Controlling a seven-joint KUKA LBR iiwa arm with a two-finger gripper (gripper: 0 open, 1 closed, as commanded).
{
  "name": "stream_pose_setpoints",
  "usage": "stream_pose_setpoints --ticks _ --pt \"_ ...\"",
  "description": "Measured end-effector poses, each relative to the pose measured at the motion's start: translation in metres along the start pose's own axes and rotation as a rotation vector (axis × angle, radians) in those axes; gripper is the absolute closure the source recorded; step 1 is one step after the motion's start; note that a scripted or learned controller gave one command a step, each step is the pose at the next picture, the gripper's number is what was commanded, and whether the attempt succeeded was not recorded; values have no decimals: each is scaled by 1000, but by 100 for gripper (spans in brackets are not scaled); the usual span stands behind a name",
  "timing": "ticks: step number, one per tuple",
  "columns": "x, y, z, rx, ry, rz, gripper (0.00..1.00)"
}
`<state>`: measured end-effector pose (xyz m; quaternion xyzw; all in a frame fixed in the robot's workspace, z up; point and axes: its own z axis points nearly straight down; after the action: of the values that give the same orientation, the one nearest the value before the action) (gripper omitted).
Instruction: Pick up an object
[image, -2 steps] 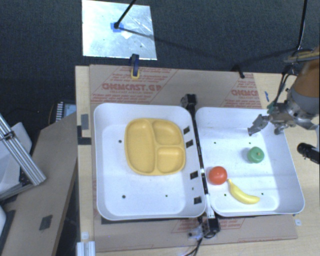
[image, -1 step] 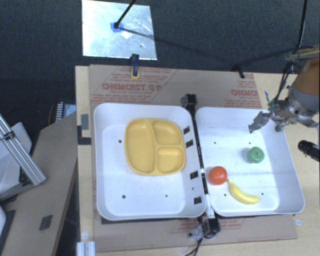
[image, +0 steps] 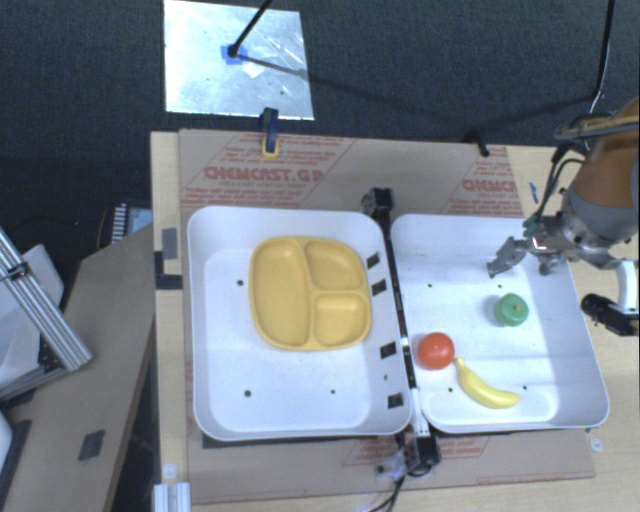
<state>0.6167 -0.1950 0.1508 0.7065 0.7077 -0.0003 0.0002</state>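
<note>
Dark carpeted floor (image: 420, 50), shiny foil sheet (image: 238, 58) on it, brown bench top (image: 100, 330), aluminium rail (image: 40, 310) at left.

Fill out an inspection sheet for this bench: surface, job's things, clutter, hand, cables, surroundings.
Surface: two white bins side by side, left bin and right bin, on a cardboard sheet.
Job's things: green ball, red ball and banana, all in the right bin; red ball and banana lie close together by the near left corner.
Clutter: yellow divided plate lying flat in the left bin.
Hand: hand over the right bin, up and left of the green ball, nothing between its fingers.
Cables: thin dark cable at upper right.
Surroundings: shiny metal sheet on dark floor behind the bench.
</note>
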Motion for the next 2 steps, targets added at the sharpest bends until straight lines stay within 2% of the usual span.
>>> stream_pose_setpoints --ticks 1,2 --pt "6 9 50 -1 0 -4 0" --pt "6 10 66 -2 0 -5 0"
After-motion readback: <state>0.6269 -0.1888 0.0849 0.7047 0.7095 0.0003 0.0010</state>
